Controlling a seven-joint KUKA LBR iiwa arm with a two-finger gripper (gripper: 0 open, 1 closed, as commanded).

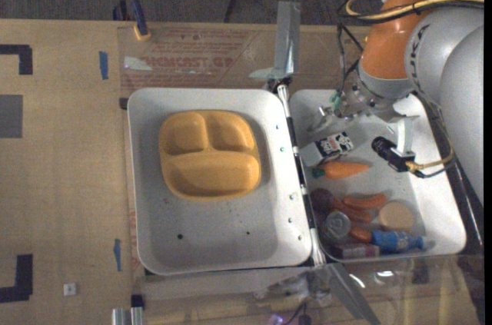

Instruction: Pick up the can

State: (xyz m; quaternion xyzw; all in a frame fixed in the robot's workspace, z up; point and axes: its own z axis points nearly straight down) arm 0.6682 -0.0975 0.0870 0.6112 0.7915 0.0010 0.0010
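Observation:
The can [336, 224] stands upright near the front left of the right bin [453, 235], its grey lid facing up. It is packed among other items. My gripper [336, 110] hangs over the back left of the same bin, just beyond a small black-and-white carton [334, 145] and well away from the can. Nothing shows in its grasp. The grey arm with its orange band [392, 39] reaches in from the right.
An orange carrot [347, 170], a red sausage [364, 201], a dark red item [323, 199], a tan round piece [396, 217] and a blue bottle [396, 242] crowd the can. A yellow divided plate [209, 153] lies in the left bin [223, 247]. Black cabling [390, 152] hangs over the right bin.

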